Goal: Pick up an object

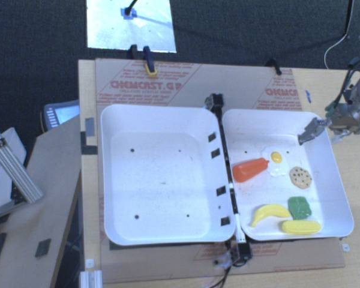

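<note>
The right bin [339, 185] holds several toy foods: an orange carrot [250, 169], a fried egg [276, 158], a round cookie [300, 177], a banana [270, 213], a green piece [299, 206] and a yellow piece [300, 226]. My gripper [316, 129] hangs over the bin's far right corner, above and to the right of the egg. It is apart from every object, and nothing shows in it.
The left bin [111, 179] lies beside the right one, with black clips [219, 155] along the shared wall. Both sit on a cardboard sheet [168, 86]. A cable [339, 41] hangs at the upper right.
</note>
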### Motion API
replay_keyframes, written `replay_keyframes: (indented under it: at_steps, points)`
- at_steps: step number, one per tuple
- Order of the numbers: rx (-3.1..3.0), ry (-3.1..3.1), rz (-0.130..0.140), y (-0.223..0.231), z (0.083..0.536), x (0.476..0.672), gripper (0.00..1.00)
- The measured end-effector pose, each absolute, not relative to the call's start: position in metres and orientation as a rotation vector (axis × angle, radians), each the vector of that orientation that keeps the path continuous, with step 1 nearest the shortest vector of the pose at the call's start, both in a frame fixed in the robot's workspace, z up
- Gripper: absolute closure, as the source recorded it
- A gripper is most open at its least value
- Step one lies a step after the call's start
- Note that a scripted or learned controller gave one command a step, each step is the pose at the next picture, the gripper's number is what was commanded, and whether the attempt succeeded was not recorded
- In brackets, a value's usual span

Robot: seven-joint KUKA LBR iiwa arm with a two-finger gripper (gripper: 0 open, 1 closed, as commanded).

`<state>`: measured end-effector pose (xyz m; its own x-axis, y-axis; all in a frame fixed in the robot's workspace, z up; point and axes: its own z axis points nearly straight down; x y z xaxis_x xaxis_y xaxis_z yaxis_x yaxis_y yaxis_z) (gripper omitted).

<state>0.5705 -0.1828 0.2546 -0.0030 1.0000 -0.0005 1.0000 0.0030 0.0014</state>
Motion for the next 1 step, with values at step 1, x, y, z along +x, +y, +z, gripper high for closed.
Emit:
replay_keyframes:
  at_steps: [1]
  points:
    - [2.210,2.227,0.009,-0.1302,0.3267,0.5219,0.00]
